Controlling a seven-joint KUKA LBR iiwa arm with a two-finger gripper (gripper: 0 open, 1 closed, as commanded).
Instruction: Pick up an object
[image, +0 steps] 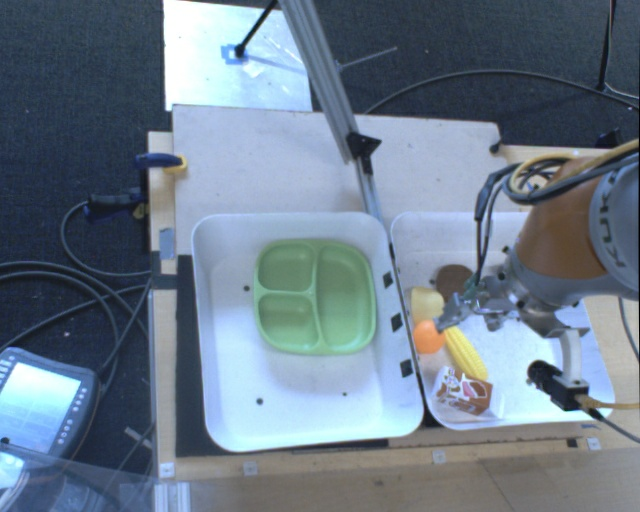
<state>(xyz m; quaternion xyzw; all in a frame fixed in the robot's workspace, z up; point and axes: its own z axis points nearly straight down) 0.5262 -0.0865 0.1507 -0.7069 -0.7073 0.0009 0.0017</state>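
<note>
2 bins (215, 400): green tray (315, 297) left, toy food (455, 350) right

Two white bins (215, 330), one green plate (313, 297), five small items (462, 350).

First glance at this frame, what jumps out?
The green divided plate sitting alone in the middle of the left bin draws the eye first. Next is the grey and orange arm reaching in from the right over the right bin, its gripper low above a cluster of toy food: a corn cob, an orange ball, a pale yellow piece and a brown round piece.
</note>
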